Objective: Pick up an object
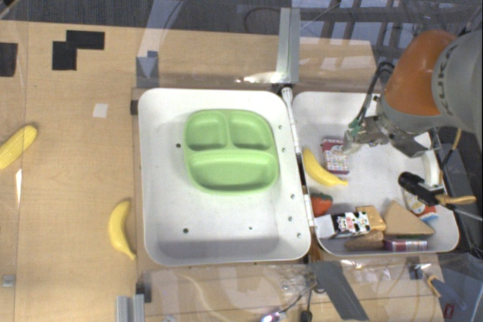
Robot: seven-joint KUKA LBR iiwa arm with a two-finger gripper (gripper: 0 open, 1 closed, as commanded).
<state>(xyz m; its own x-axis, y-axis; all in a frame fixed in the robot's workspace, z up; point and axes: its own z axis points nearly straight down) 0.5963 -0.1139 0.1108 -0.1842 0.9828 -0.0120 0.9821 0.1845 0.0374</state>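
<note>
Jaws (355, 138) too blurred to tell open or closed, poised over small packet (335, 156): likely light, crinkly, slippery; best pinched across narrow sides.

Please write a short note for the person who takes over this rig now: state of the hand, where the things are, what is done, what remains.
Hand: low in the right bin, just above a small packet; grip state cannot be judged.
Right bin also holds a banana by its left wall, a red and green vegetable toy, a small box and a brown wedge near the front.
Left bin: green divided plate.
Done: nothing lifted yet.
Left: grasp one object, likely the packet, and lift it.
</note>
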